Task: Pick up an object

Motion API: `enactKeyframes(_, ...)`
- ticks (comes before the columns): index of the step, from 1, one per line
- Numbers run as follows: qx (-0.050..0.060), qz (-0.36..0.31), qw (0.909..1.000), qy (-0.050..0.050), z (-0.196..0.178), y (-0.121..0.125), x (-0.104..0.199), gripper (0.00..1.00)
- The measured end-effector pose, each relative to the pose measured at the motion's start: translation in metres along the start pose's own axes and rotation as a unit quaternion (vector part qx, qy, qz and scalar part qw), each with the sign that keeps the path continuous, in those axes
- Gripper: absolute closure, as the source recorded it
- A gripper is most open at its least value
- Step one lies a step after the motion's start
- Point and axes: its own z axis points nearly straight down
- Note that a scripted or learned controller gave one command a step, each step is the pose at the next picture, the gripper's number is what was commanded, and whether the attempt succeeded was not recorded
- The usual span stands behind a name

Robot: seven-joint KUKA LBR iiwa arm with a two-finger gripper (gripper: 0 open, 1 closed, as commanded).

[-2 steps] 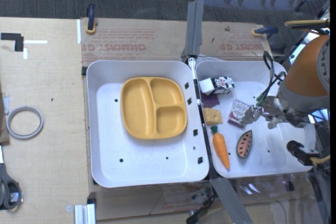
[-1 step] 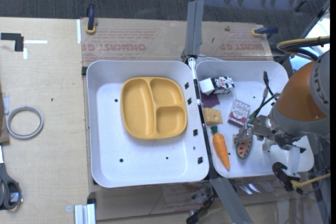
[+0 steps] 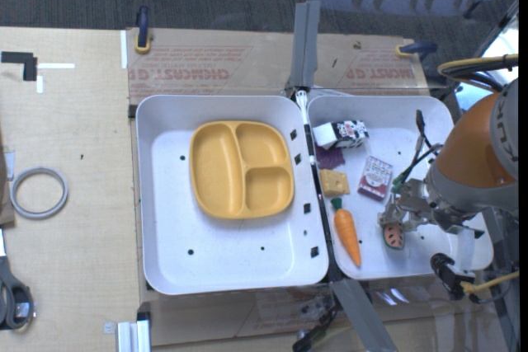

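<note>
My gripper [image 3: 399, 218] hangs low over the right bin [image 3: 429, 260], near its front right part. A small red and green watermelon-slice toy [image 3: 394, 236] lies right at its tip, partly covered by it. An orange carrot [image 3: 346, 237] lies left of the gripper, beside the divider. Further back are a red and white card box [image 3: 376, 177], a tan square block [image 3: 334, 182], a purple piece [image 3: 330, 157] and a white toy with black spots [image 3: 344, 133].
A yellow divided plate [image 3: 242, 169] sits in the left bin [image 3: 165, 260]. On the bench at far left lie a grey tape ring [image 3: 37, 192] and scissors [image 3: 12, 305]. The arm's orange band [image 3: 483, 144] overhangs the right bin's right wall.
</note>
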Motion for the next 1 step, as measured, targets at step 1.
enactKeyframes(1,-0.002,-0.006,1.0000,-0.001,-0.1549,0.0341,0.0321,1.00)
